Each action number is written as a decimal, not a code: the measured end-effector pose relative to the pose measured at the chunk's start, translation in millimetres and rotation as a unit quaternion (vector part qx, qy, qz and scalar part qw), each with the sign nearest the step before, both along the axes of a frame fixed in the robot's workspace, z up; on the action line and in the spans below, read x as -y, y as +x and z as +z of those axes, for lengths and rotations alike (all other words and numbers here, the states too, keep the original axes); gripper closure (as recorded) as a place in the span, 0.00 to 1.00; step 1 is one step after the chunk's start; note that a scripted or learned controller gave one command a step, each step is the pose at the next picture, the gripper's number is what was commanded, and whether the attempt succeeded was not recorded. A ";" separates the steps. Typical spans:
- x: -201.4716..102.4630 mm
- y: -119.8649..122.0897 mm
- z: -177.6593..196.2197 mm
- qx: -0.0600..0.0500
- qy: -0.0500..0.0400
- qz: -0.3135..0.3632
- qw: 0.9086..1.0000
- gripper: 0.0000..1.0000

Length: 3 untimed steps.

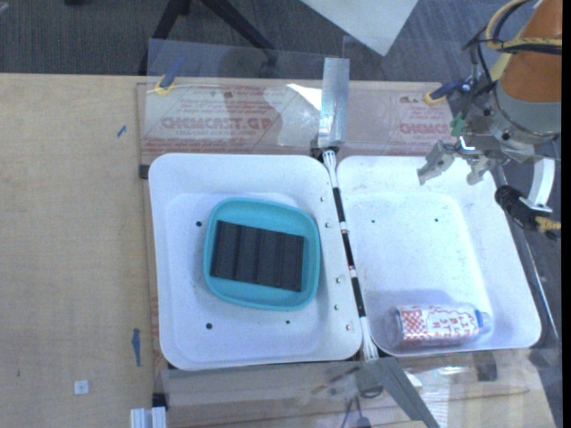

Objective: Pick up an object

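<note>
A small bottle [442, 323] with a red-and-white patterned label and a clear cap lies on its side near the front edge of the right bin [406, 230]. In the left bin [178, 328] sits a teal tray [262, 253] holding dark ribbed blocks. My gripper [454, 161] hangs above the back right corner of the right bin, fingers spread apart with nothing between them, well away from the bottle.
The grey arm with its orange band [535, 69] comes in at the top right, trailing cables. A clear plastic sheet [268, 119] with red lettering lies behind the bins. A metal strip [334, 105] stands at the divider between them.
</note>
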State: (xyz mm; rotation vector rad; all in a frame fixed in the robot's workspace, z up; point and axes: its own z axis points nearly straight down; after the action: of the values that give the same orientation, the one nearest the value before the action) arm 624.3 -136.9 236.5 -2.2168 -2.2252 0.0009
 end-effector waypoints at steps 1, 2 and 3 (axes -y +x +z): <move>88.6 17.3 48.1 0.003 -0.002 0.098 0.995 0.00; 87.2 29.0 14.5 0.001 -0.001 0.000 1.000 0.00; 66.2 43.4 62.6 0.003 -0.002 0.031 1.000 0.00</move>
State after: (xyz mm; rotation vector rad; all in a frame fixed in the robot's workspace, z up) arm 667.7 -203.0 299.1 -2.1501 -2.2983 -0.0008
